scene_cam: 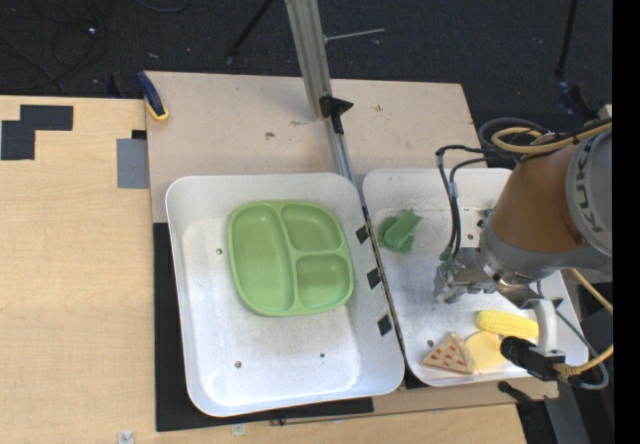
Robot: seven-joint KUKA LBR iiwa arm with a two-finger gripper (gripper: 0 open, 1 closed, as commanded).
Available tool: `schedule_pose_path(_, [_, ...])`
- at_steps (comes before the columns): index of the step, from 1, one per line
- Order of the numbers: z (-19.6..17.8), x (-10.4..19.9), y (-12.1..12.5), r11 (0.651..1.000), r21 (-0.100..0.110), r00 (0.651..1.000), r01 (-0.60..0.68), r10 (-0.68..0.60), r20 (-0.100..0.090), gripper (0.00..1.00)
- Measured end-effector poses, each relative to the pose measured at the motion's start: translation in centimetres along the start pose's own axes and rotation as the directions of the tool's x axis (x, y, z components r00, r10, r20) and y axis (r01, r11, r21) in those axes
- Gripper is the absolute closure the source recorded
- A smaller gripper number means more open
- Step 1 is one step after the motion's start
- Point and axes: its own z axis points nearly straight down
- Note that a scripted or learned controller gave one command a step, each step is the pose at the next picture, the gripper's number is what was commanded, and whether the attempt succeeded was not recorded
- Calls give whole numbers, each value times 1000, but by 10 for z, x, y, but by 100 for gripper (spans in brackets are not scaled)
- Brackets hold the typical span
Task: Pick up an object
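In the right bin [420, 332] lie a green toy piece [400, 230] near the back left, a pizza-slice toy [448, 356] at the front, and a yellow corn cob [507, 323] over a pale yellow slab [484, 352]. My gripper [456, 284] hangs low over the bin's middle, below the orange band of the arm [535, 207]. It sits between the green piece and the pizza slice, apart from both. Nothing shows between its fingers.
The left bin [200, 332] holds a green divided plate [291, 258]. An aluminium post [308, 42] stands behind the bins, with black clips along the divider between them. Cables loop beside the arm at the right.
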Motion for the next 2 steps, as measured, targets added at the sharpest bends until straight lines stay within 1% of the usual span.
schedule_pose_path(1, [-61,-6,1,1000,-8,1000,6,-6,2,100])
schedule_pose_path(2, [-114,-5,-9,1000,-9,1000,8,-8,2,100])
